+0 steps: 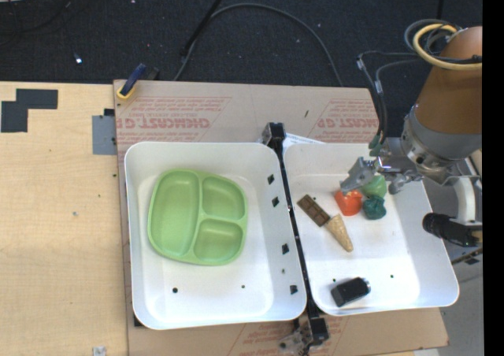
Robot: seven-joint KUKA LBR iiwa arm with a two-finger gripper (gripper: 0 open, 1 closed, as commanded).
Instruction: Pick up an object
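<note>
I see gripper [367,179] low in right bin [429,287], over cluster near far side. Fingers hard to read: can't tell how far open, can't tell if anything held. Tips right at orange piece [348,202]; green piece [374,207] just beside. Brown bar [313,210] and cone [341,232] nearby. Black block [350,291] near front. Green tray [198,216] in left bin [142,299].

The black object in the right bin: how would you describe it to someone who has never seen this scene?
Find the right white bin. Near its front edge, apart from the other items, lies a small black block. It is the only black thing there; the brown bar and the cone lie farther back.
</note>
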